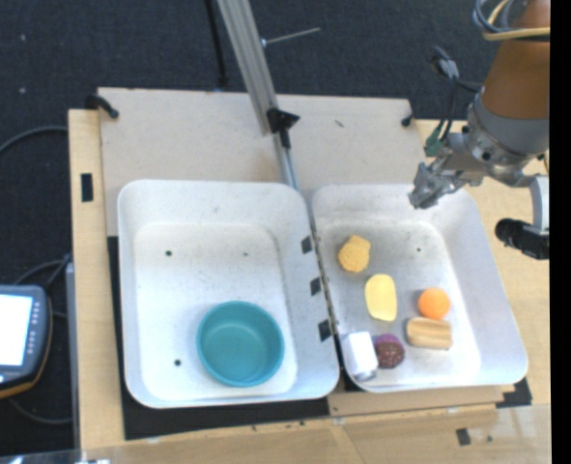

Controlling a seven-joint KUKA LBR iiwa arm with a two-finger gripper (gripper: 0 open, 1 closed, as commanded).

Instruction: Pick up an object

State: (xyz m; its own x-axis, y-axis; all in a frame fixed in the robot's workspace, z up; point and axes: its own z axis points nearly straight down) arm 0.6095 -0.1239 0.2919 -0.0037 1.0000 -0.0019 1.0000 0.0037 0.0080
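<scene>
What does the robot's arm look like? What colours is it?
The grey robot arm has a fat orange band above its wrist. Thin cables loop over the top, and it narrows to a small grey metal tool at the end.

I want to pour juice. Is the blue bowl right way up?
Upright. The bowl shows its open mouth and inner bottom, sitting in the left bin.
</scene>
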